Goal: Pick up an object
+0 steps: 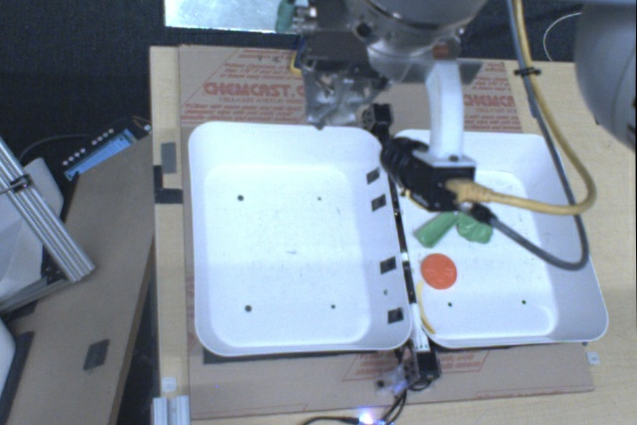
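Observation:
In the right bin [567,304] lie a green object [454,229] and, just in front of it, a flat round orange object [439,271], both near the bin's left wall. My gripper [338,105] hangs high over the back rim of the left bin [229,314], close to the divide between the two bins. It is well behind and to the left of both objects. I see nothing held in it, and blur hides its tip.
The big grey and orange arm body covers the top middle. A white post [446,119] with a black fitting and a yellow cable [528,206] hangs over the right bin's back left part. Black clips [388,264] line the divide.

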`<state>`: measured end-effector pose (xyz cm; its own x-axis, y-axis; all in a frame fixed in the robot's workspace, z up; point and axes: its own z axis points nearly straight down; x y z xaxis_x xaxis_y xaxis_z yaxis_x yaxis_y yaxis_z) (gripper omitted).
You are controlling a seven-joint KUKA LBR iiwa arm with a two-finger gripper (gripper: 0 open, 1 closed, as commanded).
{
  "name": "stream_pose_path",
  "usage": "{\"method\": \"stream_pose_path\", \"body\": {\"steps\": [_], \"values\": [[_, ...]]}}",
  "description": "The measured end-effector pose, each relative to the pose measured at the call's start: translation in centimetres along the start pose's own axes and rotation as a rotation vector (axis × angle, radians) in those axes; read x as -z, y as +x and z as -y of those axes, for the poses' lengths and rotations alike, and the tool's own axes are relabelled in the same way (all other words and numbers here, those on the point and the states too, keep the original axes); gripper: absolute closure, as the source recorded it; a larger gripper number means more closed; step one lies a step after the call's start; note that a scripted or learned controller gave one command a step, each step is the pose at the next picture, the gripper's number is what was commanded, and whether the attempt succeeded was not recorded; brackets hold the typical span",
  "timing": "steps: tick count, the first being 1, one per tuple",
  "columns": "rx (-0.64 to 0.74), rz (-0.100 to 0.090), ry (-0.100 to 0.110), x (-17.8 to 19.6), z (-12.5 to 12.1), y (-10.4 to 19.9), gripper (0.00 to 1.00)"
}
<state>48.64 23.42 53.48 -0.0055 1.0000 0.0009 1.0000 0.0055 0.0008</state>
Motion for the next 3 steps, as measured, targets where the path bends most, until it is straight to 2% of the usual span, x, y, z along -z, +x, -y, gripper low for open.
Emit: {"method": "stream_pose_path", "body": {"steps": [3], "values": [[0.0, 0.0, 0.0, 0.0, 0.0, 0.0, 1.0]]}}
